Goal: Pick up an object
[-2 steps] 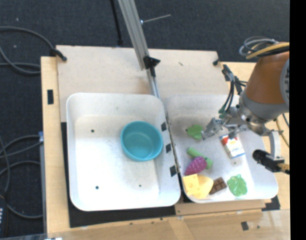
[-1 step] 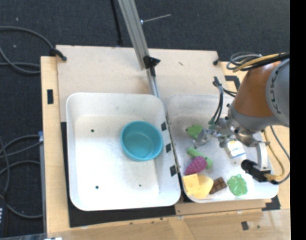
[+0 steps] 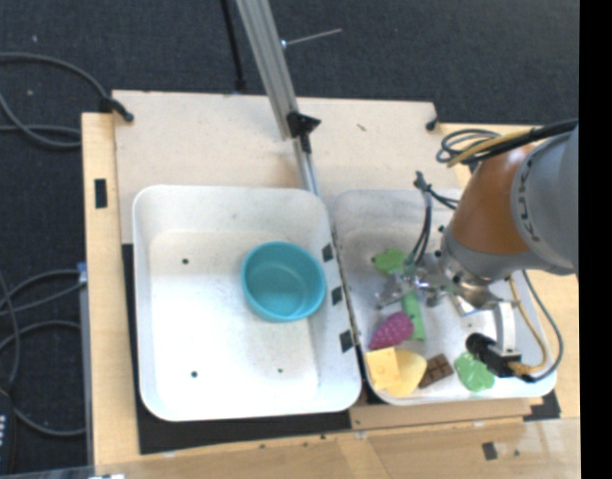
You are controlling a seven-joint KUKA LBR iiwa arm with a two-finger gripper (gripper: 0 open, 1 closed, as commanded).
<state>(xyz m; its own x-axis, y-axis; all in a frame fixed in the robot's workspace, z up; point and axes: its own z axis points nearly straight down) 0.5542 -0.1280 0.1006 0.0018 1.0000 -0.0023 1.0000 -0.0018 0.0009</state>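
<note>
End effector (image 3: 410, 289) hangs low in the right bin (image 3: 357, 230), poised over toy food; grip state unclear.

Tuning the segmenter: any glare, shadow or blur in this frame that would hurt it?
Camera view: even, soft lighting; the white left bin looks bright but keeps its speckle; the blue bowl casts only a faint shadow; the small items under the gripper in the right bin are soft and merge, edges hard to separate.

Right bin (image 3: 357, 230) partly under arm (image 3: 505, 218)
</note>
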